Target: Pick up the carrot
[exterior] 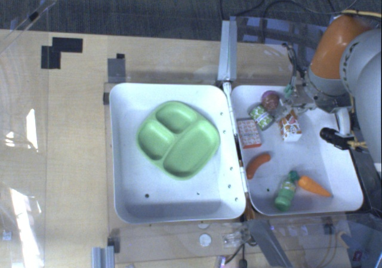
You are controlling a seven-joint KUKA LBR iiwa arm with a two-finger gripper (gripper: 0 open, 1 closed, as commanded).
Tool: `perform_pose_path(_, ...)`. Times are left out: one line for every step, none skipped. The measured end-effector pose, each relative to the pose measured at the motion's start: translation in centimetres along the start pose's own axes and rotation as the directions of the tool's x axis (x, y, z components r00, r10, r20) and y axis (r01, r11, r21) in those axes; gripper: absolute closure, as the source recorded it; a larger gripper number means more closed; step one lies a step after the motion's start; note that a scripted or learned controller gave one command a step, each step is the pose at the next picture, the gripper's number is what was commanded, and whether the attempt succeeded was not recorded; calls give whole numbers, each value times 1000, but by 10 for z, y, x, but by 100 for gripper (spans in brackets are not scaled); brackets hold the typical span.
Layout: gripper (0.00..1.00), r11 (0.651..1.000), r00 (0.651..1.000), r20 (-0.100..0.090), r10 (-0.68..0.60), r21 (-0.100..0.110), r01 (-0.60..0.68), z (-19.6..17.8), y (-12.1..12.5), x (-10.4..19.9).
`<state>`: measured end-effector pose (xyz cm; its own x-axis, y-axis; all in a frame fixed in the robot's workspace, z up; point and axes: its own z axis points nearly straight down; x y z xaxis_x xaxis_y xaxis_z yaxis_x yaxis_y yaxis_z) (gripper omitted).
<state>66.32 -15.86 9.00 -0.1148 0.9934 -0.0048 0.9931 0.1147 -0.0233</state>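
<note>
The carrot [313, 186] lies in the right bin [352, 200] near its front right corner, long axis slanting, thick end beside the green bottle [286, 191], tip pointing right and frontward. The hand [291, 98] hovers well apart at the bin's back; its state cannot be told.

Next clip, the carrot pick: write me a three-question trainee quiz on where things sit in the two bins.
1. True or false: the carrot lies in the right bin.
2. Which item lies right beside the carrot's blunt end? A) green bottle B) small carton C) red sausage
3. Fill in: the left bin holds a green divided ____.

Key: 1 true; 2 A; 3 plate.
</note>
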Motion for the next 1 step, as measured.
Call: perform_pose_path(100,971,972,5,-236,-33,236,-98,9,92)
